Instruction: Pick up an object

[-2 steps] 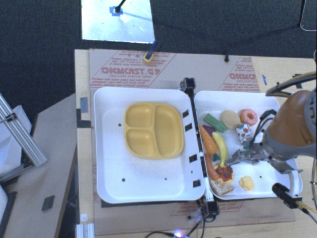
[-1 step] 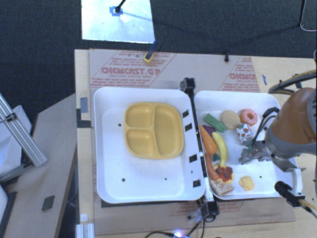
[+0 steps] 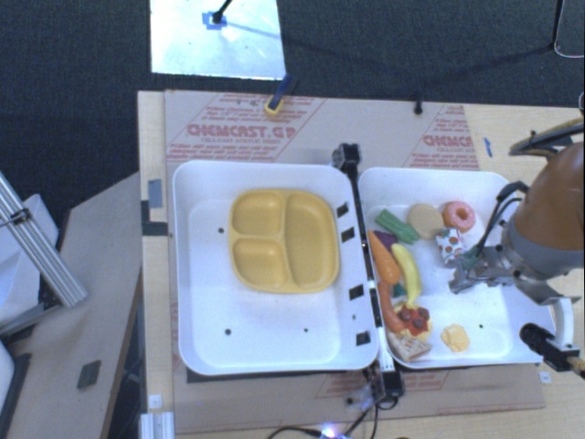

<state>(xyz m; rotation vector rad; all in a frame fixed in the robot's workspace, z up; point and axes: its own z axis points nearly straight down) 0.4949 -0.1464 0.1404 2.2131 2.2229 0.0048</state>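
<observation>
The right bin (image 3: 498,337) holds several toy foods. A green vegetable (image 3: 396,224), a tan bun (image 3: 424,219) and a pink donut (image 3: 458,215) lie near its back. An orange carrot (image 3: 387,262), a yellow banana (image 3: 408,273) and a pizza slice (image 3: 411,332) lie along its left wall. A small yellow piece (image 3: 454,338) sits near the front. My gripper (image 3: 462,278) hangs low over the bin's middle, just in front of a small white spotted box (image 3: 449,244). Nothing shows in its grasp.
The left bin (image 3: 196,282) holds a yellow divided plate (image 3: 281,240). A black hinge strip (image 3: 358,254) runs between the bins. The grey and orange arm (image 3: 548,227) covers the right bin's right side. A metal sheet (image 3: 216,26) lies beyond the bench.
</observation>
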